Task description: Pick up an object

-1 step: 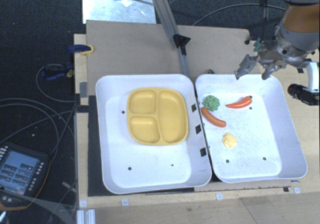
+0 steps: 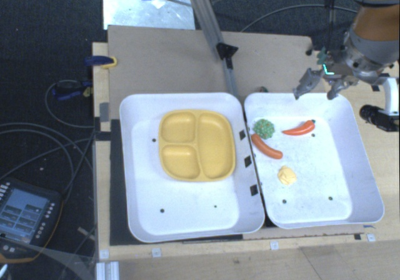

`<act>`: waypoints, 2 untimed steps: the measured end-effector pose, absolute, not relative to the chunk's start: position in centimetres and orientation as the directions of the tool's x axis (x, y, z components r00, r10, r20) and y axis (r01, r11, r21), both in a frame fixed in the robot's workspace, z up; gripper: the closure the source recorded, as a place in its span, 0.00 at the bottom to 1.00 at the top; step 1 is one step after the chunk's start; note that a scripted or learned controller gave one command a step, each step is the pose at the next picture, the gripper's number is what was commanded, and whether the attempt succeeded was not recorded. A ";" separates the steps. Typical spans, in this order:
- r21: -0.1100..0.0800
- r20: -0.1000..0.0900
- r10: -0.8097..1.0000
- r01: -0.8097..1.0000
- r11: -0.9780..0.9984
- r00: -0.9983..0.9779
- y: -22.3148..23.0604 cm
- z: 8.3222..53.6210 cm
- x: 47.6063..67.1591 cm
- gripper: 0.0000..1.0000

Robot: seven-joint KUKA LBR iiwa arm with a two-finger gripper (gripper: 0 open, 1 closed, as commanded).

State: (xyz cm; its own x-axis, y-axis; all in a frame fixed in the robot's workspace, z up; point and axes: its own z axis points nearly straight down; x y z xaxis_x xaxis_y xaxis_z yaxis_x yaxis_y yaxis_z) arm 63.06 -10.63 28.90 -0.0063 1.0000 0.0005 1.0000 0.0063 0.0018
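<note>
up by the right bin's (image 2: 350, 166) far rim, the gripper (image 2: 320, 87) hangs spread apart, gripping nothing.

No writing, label, brand or number can be read anywhere; the handheld screen (image 2: 22, 209), far left of and below the claw (image 2: 320, 87), is too blurred.

Bare floor beside clustered food (image 2: 275, 141)

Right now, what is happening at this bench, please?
A robot arm's gripper hovers open above the far edge of the right bin, holding nothing. In that bin lie a chili pepper, a sausage, broccoli and a yellow piece. The left bin holds a yellow divided plate.
</note>
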 end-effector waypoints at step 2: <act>-0.004 0.000 1.000 1.000 0.001 -0.001 -10.6 19.8 61.5 0.00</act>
State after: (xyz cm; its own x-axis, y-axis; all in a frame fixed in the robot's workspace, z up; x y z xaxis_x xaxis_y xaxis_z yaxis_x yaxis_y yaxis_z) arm 61.49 -10.64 19.78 -0.0006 1.0000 0.0002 1.0000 0.0006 -0.0035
